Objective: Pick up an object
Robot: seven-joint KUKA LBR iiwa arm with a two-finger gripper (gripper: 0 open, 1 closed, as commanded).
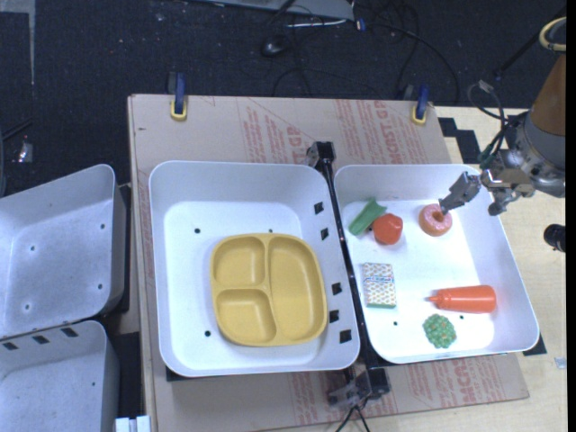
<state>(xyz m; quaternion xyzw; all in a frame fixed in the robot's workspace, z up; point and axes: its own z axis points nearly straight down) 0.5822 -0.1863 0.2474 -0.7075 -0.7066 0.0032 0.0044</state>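
We see the gripper [479, 194] at the far right edge of the right bin [504, 241], its two fingers [459, 193] spread apart with nothing between them. One finger tip sits just beside the pink ring [436, 220], a doughnut-shaped piece, which lies slightly below and to the left of the jaws. We cannot tell whether the tip touches it.

We judge the ring the likeliest target. It looks like a small toy: light, probably hard plastic or foam, smooth on the surface. Laid flat, it offers a rounded rim that could slip out of a pinch. We would take it across the outer rim, or with one finger down the centre hole and the other outside.

Further left from the jaws lies a red tomato [388, 229] touching a green leafy piece [366, 216]; the round red body would roll under a poor grip. Below the jaws sits an orange carrot [463, 299], long and stiff, best pinched across its narrow width. Just under it is a green clump [439, 330], bumpy and perhaps softer. Down and left lies a flat patterned packet [379, 284], thin and hard to get under.

Well off to the left, in the left bin [171, 268], rests a yellow divided tray [268, 289], wide and too broad for these jaws.
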